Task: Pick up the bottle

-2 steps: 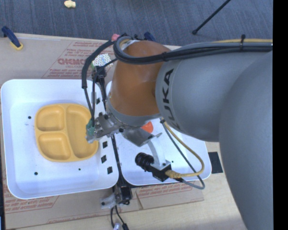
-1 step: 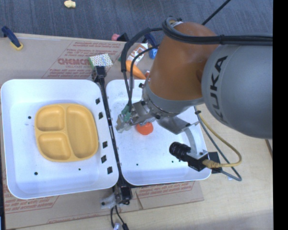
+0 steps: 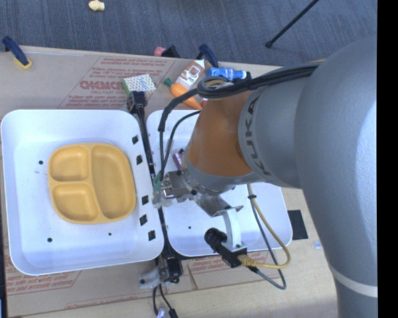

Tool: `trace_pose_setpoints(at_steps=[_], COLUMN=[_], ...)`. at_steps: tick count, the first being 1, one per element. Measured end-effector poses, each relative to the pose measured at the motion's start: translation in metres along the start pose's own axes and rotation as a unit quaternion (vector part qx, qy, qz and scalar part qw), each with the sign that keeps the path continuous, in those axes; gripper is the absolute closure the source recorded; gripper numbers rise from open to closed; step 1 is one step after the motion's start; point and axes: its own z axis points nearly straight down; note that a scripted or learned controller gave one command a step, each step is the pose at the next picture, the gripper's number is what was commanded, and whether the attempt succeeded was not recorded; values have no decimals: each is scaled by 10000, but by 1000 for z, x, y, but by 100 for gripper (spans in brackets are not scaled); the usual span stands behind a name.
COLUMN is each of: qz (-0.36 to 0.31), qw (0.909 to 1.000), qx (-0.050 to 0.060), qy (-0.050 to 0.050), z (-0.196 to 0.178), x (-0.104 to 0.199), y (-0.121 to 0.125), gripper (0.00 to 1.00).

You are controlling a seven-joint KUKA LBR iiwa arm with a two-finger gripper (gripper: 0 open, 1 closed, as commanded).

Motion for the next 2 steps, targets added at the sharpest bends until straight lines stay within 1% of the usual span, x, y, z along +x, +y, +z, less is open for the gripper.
trace_pose_setpoints(at_steps=[1,2], qz=[-1237,-2446], qw=[9923,9696], qx=[-24,0], qy=[-10,-3], z=[-111,-31], x=[-31,25], y=[-3,2], gripper=[100,100])
